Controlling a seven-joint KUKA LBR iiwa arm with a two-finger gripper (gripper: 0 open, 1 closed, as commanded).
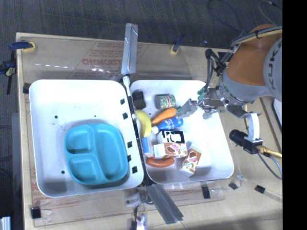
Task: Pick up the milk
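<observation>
The two-finger gripper (184,110), finger state impossible to tell, hangs over the right white bin (220,152). The small white-and-brown milk carton (170,150) lies nearer and slightly left of it, long axis left-right, among the clutter.

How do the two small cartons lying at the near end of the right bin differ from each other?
The wider carton lies flat with a long side toward the camera; the smaller carton sits at a tilt beside it, toward the near right corner. The wider one touches the sausage along its near edge; the smaller one rests on bare bin floor. Both are white with brown-red print and lie in the right bin.
</observation>
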